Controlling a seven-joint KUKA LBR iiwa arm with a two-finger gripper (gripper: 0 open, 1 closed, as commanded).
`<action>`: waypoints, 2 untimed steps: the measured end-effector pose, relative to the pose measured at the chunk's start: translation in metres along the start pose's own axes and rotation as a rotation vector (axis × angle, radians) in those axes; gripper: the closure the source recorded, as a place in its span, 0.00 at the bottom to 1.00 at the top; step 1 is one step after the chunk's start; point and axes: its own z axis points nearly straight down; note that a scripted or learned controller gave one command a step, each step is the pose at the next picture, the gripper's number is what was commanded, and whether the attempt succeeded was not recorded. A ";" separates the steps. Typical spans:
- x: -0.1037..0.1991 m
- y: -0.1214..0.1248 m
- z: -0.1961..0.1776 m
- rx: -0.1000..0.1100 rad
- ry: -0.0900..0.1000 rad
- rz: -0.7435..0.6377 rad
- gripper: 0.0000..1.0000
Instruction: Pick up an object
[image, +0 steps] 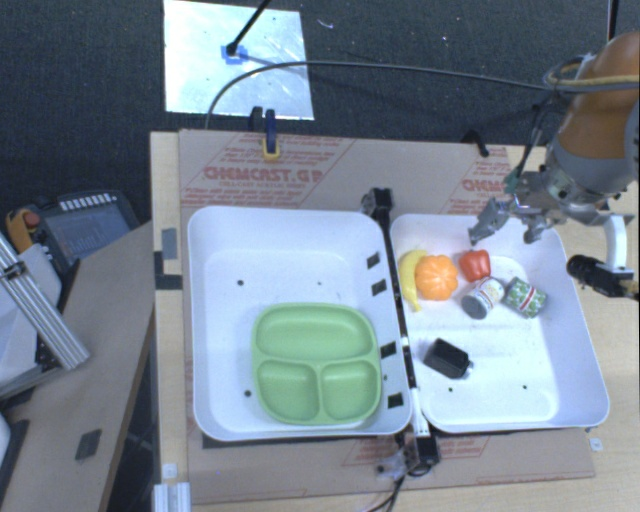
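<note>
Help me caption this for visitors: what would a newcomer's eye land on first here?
Likely the pale green divided tray lying alone in the left bin. Next, the cluster at the back of the right bin: a banana against an orange fruit, a red piece and two small cans. The gripper hovers open above them.
</note>
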 end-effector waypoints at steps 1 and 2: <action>0.000 0.002 -0.007 -0.012 -0.002 -0.002 0.00; 0.004 0.000 0.035 -0.009 -0.002 -0.001 0.00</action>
